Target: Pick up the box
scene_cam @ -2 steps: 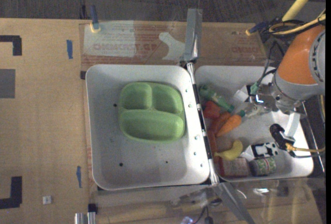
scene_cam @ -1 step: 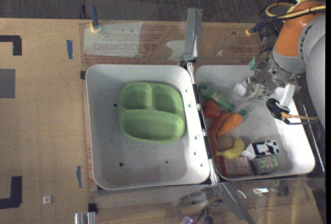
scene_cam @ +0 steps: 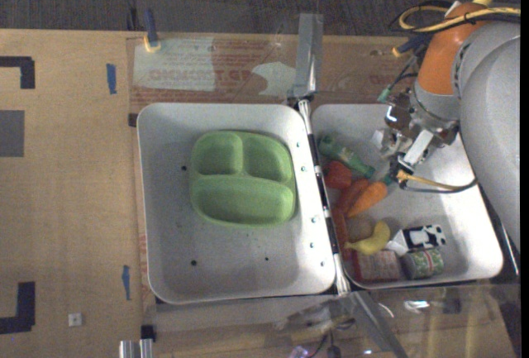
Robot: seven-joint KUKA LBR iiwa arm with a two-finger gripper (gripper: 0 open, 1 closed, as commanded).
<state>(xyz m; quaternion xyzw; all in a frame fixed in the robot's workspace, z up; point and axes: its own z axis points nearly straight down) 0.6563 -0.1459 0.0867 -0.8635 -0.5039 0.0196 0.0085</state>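
White plastic makes up the two shallow bins sitting side by side on the cardboard-covered bench [scene_cam: 66,207]. The left bin [scene_cam: 165,257] carries a green divided plate [scene_cam: 242,178], turned face down near its middle. The right bin [scene_cam: 479,207] holds a jumble of small things along its left and lower sides.

Reaching in from the right, the grey arm [scene_cam: 496,100] with its orange band [scene_cam: 442,67] hangs over the upper part of the right bin. Its gripper [scene_cam: 402,158] points down and left, just beside an orange carrot-shaped toy [scene_cam: 365,196]. Whether the fingers are apart or together cannot be told, as the hardware around them is too cluttered; nothing is visibly held between them.

Next to the carrot lie a red piece [scene_cam: 337,174] and a green piece [scene_cam: 343,154]. Lower down rests a yellow banana-shaped toy [scene_cam: 372,238]. The box [scene_cam: 378,264], pale pink and flat, lies at the bin's bottom edge, well apart from the gripper, touching a small green-patterned can [scene_cam: 422,263]. Above the can sits a black-and-white carton [scene_cam: 425,236].
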